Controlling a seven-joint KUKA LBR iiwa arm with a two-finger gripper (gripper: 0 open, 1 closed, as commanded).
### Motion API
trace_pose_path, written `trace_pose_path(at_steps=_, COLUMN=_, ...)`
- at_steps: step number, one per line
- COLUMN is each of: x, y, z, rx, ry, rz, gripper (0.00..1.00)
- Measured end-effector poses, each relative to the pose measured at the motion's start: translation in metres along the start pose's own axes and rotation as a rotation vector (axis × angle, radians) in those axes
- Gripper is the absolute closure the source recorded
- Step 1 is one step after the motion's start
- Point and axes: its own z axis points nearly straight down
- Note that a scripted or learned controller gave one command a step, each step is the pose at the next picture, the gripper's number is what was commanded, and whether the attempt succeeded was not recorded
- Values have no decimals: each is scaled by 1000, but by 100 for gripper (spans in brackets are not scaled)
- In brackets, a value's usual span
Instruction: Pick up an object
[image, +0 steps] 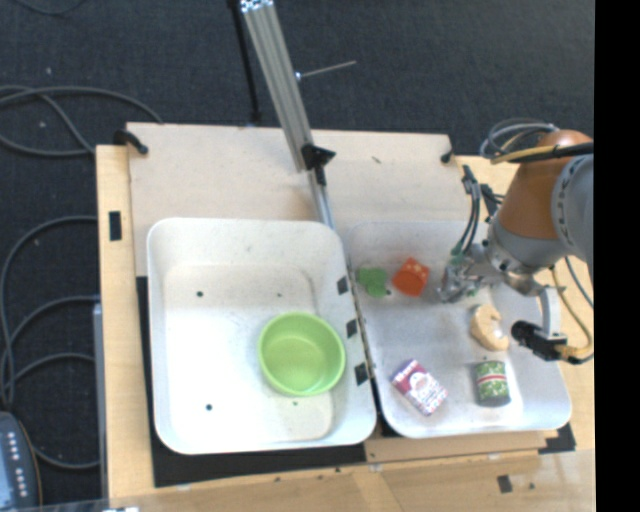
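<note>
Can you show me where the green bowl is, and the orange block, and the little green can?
green bowl (301, 353): camera view, on its inside bottom.
orange block (410, 277): camera view, on its top face.
green can (491, 383): camera view, on its label side.

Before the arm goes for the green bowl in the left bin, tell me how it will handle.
The green bowl looks like thin plastic, so probably light and stiff. It sits upright on its base, so a push would likely slide it across the left bin, not tip it. Its round, smooth wall may slip unless the fingers pinch the rim.

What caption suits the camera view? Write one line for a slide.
Arm's end effector lowered in the right bin beside an orange block; green bowl sits in the left bin.
</note>
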Motion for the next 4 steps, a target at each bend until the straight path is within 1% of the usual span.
trace_pose_path(at_steps=1, x=9, y=0, z=-51, rx=-2, ry=2, rz=-9, gripper=100)
trace_pose_path(at_steps=2, x=17, y=7, z=-104, rx=-4, ry=1, rz=-10, gripper=100)
trace_pose_path(at_steps=3, x=16, y=9, z=-159, rx=-4, ry=1, rz=-11, gripper=100)
trace_pose_path(at_steps=4, x=66, y=5, z=-148, rx=3, ry=1, rz=-11, gripper=100)
